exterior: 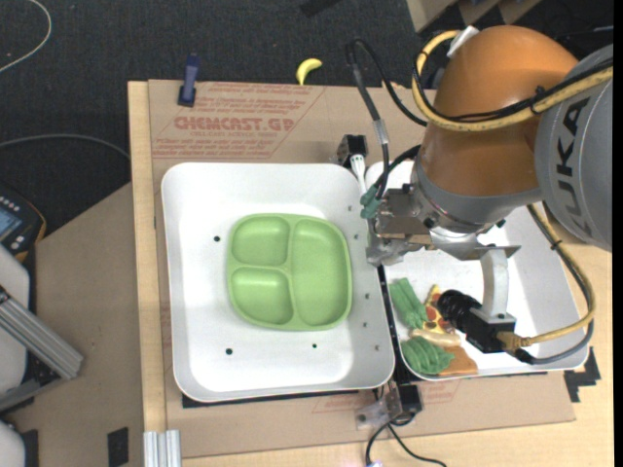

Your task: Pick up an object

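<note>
- Green toy pieces (426, 356) lie in the near-left corner of the right bin (538, 266), touching an orange-and-yellow piece (446, 337).
- A green divided plate (290, 270) sits in the middle of the left bin (185, 261).
- The gripper (384, 243) hangs over the seam between the bins, just beyond the pieces. I cannot tell whether it is wide or narrow.

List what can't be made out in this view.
- Right bin: the arm covers most of its floor in the camera view.
- Green and orange pieces in its near corner: overlapping, too small to identify.
- Blue item and yellow item by the bench's far edge: too small to identify.
</note>
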You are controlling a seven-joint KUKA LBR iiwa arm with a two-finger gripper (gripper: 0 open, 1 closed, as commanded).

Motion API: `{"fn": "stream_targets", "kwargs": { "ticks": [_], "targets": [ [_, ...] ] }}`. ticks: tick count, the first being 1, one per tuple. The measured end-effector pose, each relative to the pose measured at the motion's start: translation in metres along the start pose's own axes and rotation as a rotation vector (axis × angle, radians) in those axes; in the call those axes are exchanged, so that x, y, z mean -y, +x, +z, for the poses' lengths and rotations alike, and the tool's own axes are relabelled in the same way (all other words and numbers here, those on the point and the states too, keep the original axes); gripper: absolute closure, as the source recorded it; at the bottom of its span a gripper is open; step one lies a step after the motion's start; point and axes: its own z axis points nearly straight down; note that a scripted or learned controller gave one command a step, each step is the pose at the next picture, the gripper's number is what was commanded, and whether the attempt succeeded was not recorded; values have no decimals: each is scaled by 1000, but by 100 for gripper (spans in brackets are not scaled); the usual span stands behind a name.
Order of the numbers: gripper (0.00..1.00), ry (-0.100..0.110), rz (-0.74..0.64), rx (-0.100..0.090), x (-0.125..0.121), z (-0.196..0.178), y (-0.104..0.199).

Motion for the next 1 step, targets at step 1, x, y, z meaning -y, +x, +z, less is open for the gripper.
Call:
{"fn": "stream_targets", "kwargs": {
  "ticks": [1],
  "targets": [
    [100, -26, -4, -4, -1, -123, -47]
  ]
}}
